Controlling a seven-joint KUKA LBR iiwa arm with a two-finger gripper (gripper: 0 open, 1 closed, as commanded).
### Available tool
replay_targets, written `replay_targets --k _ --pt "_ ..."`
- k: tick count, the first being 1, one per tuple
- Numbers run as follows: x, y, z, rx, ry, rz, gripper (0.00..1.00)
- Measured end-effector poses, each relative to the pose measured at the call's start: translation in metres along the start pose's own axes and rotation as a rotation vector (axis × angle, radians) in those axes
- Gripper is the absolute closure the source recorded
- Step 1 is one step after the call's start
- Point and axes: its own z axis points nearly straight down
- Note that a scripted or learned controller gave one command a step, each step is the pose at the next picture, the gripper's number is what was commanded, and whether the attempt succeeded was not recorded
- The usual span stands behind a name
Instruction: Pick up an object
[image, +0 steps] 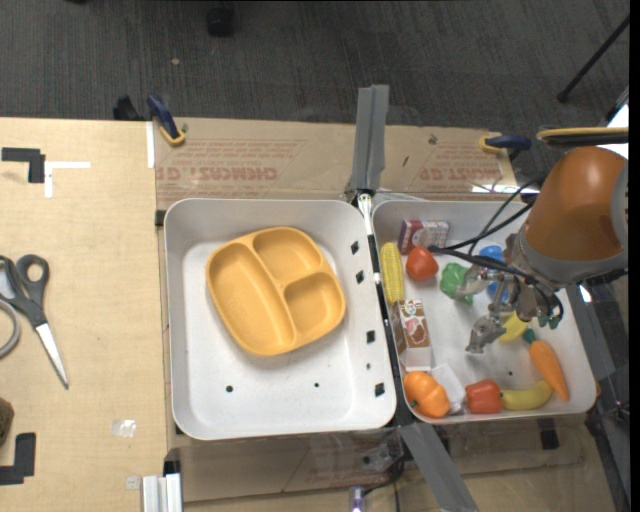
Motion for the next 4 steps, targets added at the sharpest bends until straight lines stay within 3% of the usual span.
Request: replay_targets --k 1,2,3,4 --pt "-0.0016 0.0003 -0.01 0.003 -0.004 -0.003 1.0" --pt "-0.0015 0.0005 -0.01 0.002 -0.004 -0.003 0.0" --pt "-0.0031 0.001 -0.0199 0.004 -0.009 -0.005 1.0" --pt "-0.0031 0.0013 -0.0199 0.004 -0.009 -0.005 0.0"
